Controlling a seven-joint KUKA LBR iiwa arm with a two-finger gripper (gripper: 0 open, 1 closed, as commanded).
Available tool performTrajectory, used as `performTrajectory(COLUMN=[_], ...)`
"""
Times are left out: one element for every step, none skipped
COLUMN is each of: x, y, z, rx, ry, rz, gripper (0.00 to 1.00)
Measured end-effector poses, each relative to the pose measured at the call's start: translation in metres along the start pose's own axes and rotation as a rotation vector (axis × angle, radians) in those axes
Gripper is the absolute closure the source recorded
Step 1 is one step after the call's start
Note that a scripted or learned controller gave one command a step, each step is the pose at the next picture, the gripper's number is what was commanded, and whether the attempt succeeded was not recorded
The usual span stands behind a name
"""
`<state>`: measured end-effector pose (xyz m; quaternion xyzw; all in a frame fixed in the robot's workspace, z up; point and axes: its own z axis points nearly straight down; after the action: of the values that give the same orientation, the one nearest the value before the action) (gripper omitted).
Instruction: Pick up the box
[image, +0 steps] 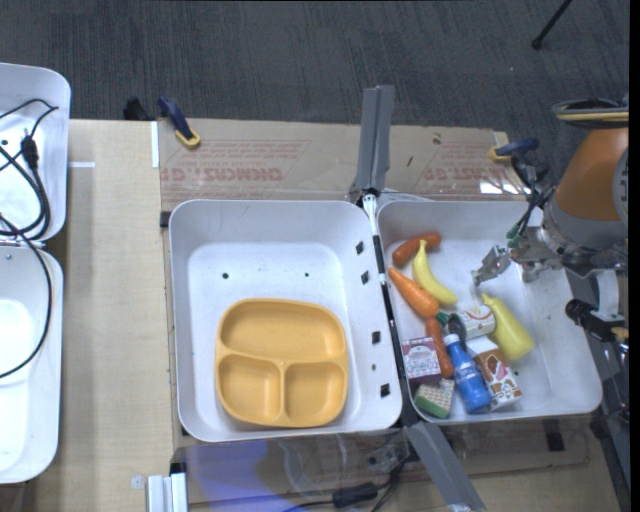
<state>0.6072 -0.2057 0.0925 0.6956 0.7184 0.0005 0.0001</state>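
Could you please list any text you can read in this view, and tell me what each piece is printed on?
Cardboard sheet behind the bins: large red lettering, upside down from here, too blurred to spell out.
Maroon box: print too small to read.
Red-and-white box: print too small.
Blue bottle: label unreadable.

I see even, bright overhead light, soft shadows inside both white bins (190, 300), mild glare at the frame's left, and slight softness across the whole frame.

A: What's cut off?
B: The arm (592, 180) leaves at the right edge.
A: Hidden?
B: The blue bottle (467, 375) overlaps 2 boxes near the right bin's (560, 405) front edge; labels unreadable.
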Motion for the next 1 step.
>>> performTrajectory(x=[0.0166], y=[0.0527], z=[0.0002], rx=[-0.001], ry=[-0.003], rz=[-0.133], gripper=[0.0])
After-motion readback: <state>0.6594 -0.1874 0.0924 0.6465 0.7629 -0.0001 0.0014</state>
